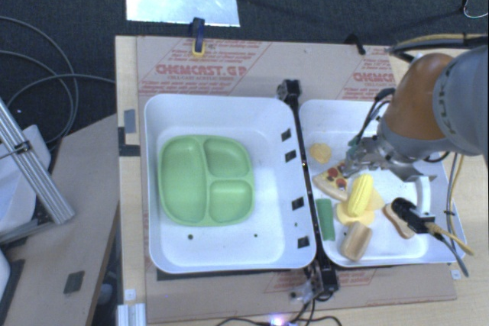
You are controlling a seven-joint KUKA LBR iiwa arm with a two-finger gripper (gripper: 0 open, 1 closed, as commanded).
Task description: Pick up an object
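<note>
step: we hover gripper (353, 161) over pizza (333, 181) beside corn (360, 193) | gripper state: we cannot tell | next: descend, close squarely

Cardboard sheet (229, 65) — red print reads "CHEMCAST GP", twice.

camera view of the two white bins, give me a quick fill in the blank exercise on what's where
1. The green divided plastic plate lies in the ____ bin of the view.
2. That plate has ____ compartments.
3. The yellow toy corn cob lies in the bin where the grey arm's gripper hangs, the ____ one.
4. The flat green strip lies beside that bin's ____ wall.

Missing words: left; three; right; left
</note>
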